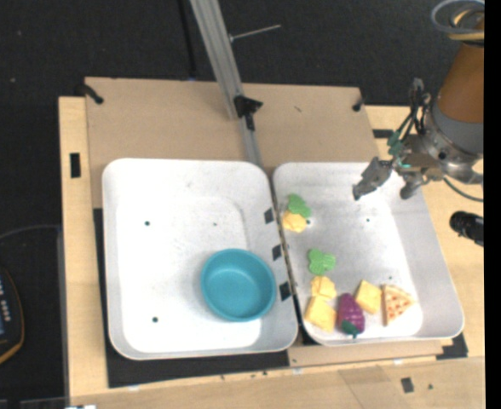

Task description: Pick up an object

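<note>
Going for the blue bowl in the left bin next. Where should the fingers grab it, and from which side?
Grip the round blue plastic bowl by its rim, coming straight down. It sits upright and open, so one finger can go inside the wall. The right edge lies close to the bin wall; the upper-left rim probably has more room.

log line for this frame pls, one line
phase: approach | gripper: open, holding nothing, above right bin far edge | toy food: near corner of right bin | blue bowl: left bin
</note>
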You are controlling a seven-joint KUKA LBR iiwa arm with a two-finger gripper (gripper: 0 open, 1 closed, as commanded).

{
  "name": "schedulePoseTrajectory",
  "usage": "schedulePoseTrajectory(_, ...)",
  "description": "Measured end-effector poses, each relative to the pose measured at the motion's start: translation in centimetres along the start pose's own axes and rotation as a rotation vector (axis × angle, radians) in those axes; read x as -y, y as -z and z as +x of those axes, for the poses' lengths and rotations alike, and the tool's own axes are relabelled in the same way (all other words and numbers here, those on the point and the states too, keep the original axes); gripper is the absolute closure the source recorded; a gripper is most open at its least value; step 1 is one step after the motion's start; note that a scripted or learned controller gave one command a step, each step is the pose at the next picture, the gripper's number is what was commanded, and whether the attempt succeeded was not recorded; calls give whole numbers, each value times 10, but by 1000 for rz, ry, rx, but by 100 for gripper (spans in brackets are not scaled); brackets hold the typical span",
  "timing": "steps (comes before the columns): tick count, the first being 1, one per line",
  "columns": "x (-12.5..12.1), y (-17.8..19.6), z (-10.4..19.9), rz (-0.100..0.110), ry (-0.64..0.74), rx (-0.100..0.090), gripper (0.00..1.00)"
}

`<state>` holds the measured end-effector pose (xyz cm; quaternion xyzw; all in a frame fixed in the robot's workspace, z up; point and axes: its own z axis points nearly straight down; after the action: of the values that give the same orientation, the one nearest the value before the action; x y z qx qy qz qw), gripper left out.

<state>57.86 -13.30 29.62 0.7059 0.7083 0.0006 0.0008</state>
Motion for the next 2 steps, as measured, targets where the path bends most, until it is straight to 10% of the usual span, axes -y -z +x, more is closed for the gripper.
schedulePoseTrajectory(2, -8, -55, 4, 2, -4, 1, 0)
